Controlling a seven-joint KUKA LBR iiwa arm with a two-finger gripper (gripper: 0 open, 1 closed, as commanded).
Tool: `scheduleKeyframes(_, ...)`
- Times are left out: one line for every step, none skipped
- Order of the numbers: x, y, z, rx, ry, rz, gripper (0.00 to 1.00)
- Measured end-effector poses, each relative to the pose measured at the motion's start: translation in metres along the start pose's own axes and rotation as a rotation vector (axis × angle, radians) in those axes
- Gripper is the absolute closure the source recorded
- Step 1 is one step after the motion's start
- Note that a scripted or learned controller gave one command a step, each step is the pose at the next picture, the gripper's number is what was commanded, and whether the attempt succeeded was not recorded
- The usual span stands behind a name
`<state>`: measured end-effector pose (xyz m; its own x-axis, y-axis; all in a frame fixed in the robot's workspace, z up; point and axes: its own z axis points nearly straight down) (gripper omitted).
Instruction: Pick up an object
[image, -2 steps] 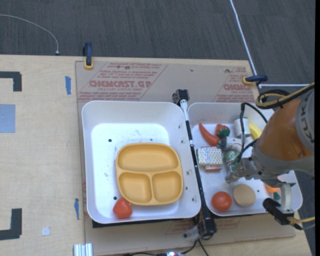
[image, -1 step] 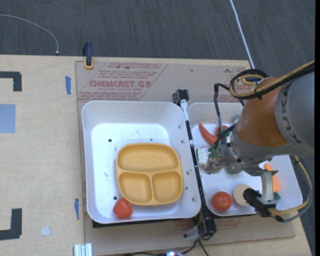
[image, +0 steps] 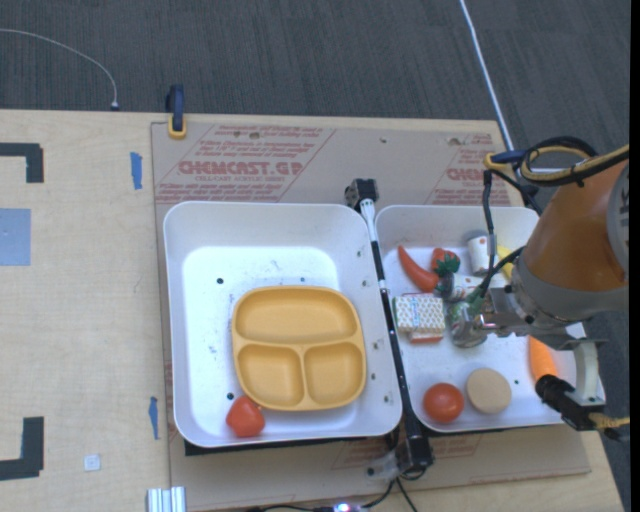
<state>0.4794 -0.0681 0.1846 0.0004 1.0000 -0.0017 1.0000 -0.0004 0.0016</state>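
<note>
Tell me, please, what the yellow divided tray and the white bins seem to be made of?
The yellow tray looks like moulded plastic with a matte finish: uniform colour, rounded compartment edges. The two white bins also look like plastic, smooth and slightly glossy with rounded corners, though painted metal cannot be excluded.

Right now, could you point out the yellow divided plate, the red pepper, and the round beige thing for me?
Yellow divided plate (image: 296, 318): camera view, on the bare top compartment.
Red pepper (image: 415, 268): camera view, on the middle of its body.
Round beige thing (image: 489, 390): camera view, on the centre of its top.
</note>
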Motion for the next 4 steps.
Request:
scheduleKeyframes(0.027, 0.001, 0.000, 0.001, 0.002, -0.002, 1.00)
scheduleKeyframes(0.086, 0.012, 0.000, 0.000, 0.002, -0.002, 1.00)
scheduleKeyframes(0.086, 0.012, 0.000, 0.000, 0.001, -0.002, 0.00)
scheduleKeyframes(0.086, 0.012, 0.000, 0.000, 0.001, -0.001, 0.00)
